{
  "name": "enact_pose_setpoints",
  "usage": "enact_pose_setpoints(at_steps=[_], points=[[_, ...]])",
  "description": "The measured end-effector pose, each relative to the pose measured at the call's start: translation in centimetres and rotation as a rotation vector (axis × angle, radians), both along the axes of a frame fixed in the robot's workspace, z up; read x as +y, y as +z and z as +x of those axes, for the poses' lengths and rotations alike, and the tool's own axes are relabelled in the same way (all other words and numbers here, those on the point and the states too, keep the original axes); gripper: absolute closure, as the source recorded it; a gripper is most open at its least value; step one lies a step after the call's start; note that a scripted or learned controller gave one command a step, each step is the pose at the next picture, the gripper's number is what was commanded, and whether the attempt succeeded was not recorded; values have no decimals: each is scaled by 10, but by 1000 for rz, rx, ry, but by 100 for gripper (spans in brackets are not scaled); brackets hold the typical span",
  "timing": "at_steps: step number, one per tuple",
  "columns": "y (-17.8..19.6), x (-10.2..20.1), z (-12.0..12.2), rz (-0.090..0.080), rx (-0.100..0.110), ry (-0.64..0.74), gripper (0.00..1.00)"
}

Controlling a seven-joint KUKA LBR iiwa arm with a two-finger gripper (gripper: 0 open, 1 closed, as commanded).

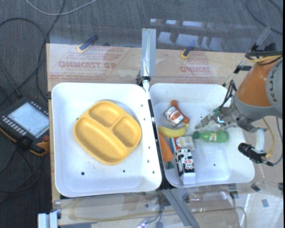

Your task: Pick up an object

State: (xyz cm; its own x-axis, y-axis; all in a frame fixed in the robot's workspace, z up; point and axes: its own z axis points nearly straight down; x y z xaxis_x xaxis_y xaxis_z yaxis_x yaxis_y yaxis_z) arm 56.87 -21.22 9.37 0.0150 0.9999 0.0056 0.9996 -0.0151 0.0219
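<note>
The right bin (213, 167) holds a green bottle (212, 136) lying on its side, a banana (174, 131), a small red and white can (173, 114), an orange carrot-like stick (166, 149) and a boxy carton (185, 162). My gripper (212, 122) hangs in from the right, just behind the green bottle and very close to it. Nothing is visibly lifted. The gripper's tip is small and partly hidden by the wrist.
A yellow divided plate (108, 131) lies in the left bin (66, 175). The ridge between the bins (153, 127) runs down the middle. A teach pendant (23, 122) and cables lie on the floor at left. Bare bin floor lies right of the carton.
</note>
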Motion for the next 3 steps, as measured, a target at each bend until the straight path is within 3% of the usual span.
enact_pose_setpoints(at_steps=[1,2,3], points=[[-2,32,-41,-16,4,99,0],[-3,78,33,-14,7,152,0],[-5,81,78,-14,36,315,0]])
